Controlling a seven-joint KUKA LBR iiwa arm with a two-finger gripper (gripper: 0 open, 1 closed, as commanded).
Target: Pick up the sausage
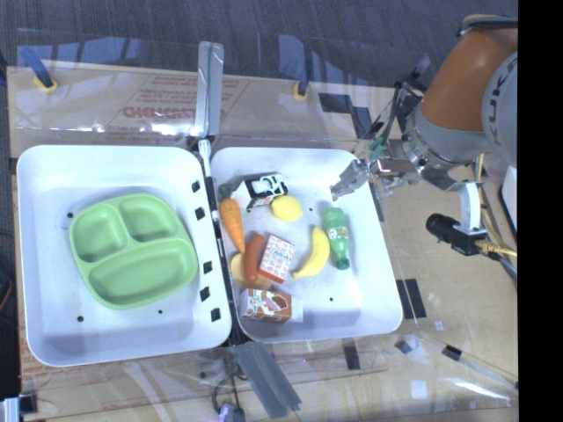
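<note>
The sausage (254, 258), reddish-brown and stubby, lies in the left part of the right bin (374, 310). It is wedged between an orange carrot (231, 222) and a small patterned carton (278, 257). My gripper (347, 182) hovers over the bin's upper right corner, just above the green bottle (336, 236). It is well to the right of the sausage and apart from it.
The right bin also holds a lemon (286, 207), a banana (313, 252), a black-and-white item (265, 185) and a brown box (266, 305). In the left bin (35, 323) sits a green divided plate (134, 249). A metal divider (209, 86) stands between the bins.
</note>
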